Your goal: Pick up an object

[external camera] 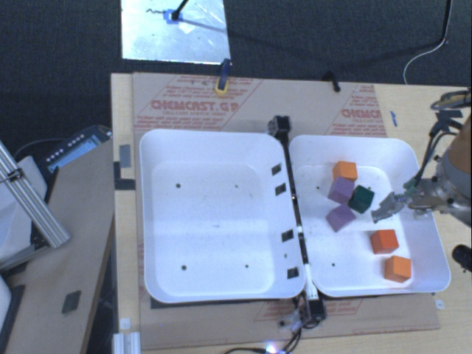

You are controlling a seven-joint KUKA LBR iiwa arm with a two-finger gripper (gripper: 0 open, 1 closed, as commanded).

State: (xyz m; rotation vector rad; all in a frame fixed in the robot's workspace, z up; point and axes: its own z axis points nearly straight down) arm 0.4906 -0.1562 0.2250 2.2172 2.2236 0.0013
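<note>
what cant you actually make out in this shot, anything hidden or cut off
- Gripper, camera view: small and blurred, so open or shut is unclear, as is whether it touches the dark green block.
- Arm: cut off by the right edge.
- Lower purple block: partly overlapped by the upper purple block, contact unclear.
</note>
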